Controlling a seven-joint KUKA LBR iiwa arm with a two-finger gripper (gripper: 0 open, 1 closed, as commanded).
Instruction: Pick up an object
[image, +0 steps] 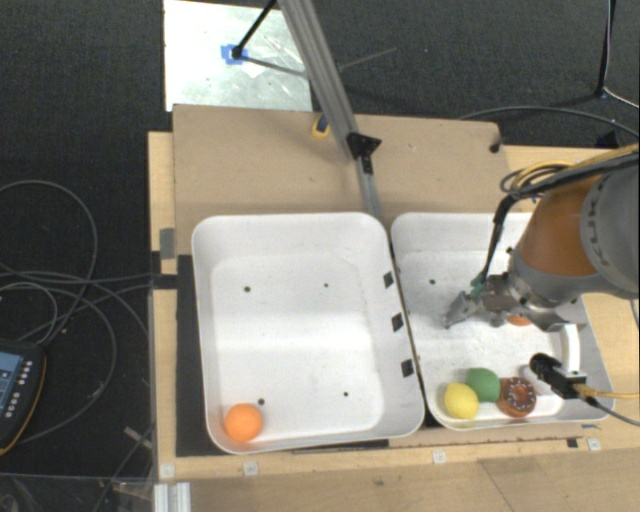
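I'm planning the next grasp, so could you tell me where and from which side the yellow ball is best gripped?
Grip the yellow ball across its middle, coming straight down: it is round, and the bin wall and green ball crowd its sides.

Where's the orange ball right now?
The orange ball sits alone in the near left corner of the left bin, far from the gripper, which is over the right bin.

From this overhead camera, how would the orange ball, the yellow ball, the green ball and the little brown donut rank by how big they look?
1. orange ball, largest-looking by a small margin
2. brown donut and yellow ball, too alike to separate
3. green ball, but the yellow ball partly covers it, so its rank is unsure
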